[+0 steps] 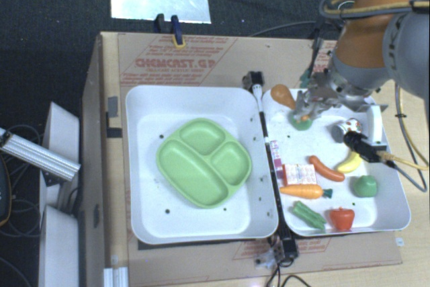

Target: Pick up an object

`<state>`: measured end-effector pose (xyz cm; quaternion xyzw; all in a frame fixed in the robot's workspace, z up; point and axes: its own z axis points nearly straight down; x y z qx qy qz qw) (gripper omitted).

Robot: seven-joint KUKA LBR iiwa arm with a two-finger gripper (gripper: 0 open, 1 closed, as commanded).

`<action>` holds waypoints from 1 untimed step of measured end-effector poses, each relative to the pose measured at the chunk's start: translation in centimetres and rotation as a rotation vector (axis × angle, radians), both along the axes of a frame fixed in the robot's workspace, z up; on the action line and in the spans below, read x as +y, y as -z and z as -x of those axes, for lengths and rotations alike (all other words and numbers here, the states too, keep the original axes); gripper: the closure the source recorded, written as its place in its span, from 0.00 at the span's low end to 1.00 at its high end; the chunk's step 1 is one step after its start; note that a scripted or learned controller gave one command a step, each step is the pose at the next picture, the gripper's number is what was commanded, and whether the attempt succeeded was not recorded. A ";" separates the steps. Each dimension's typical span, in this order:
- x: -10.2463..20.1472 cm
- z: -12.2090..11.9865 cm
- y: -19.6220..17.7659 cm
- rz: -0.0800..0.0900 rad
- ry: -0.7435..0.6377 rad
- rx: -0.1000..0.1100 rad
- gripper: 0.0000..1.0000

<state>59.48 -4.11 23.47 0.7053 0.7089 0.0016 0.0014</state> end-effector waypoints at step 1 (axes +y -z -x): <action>7.0 3.1 -2.4 -0.001 0.001 0.004 1.00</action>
